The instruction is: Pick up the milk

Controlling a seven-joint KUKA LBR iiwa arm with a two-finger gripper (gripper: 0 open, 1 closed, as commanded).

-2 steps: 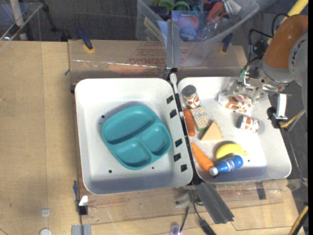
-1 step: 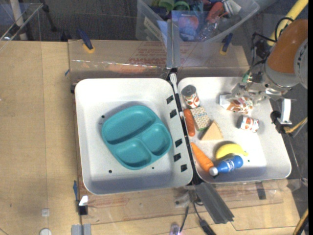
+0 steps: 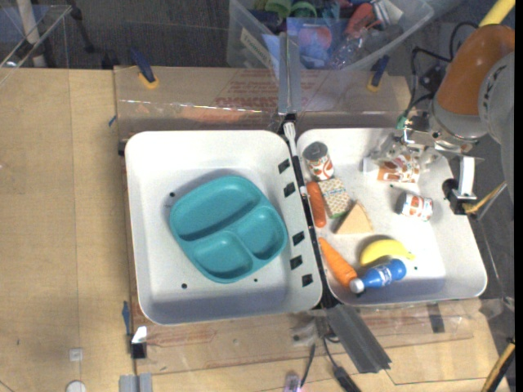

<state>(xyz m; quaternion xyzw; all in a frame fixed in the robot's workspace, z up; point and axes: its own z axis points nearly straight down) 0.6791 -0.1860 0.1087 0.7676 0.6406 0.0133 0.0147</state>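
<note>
Milk carton (image 3: 398, 168), white with red print, lies in the right bin (image 3: 458, 260), toward its far side, behind a small red-and-white can (image 3: 417, 207). Directly over the carton, the claw (image 3: 406, 144) reaches down; whether its fingers are spread or pinching cannot be told.

teal tray (image 3: 226, 228) | blue bottle (image 3: 381, 274) | yellow banana (image 3: 382, 249) | orange carrot (image 3: 335, 260) | red-white milk carton (image 3: 399, 170) | white bins (image 3: 147, 219)
</note>
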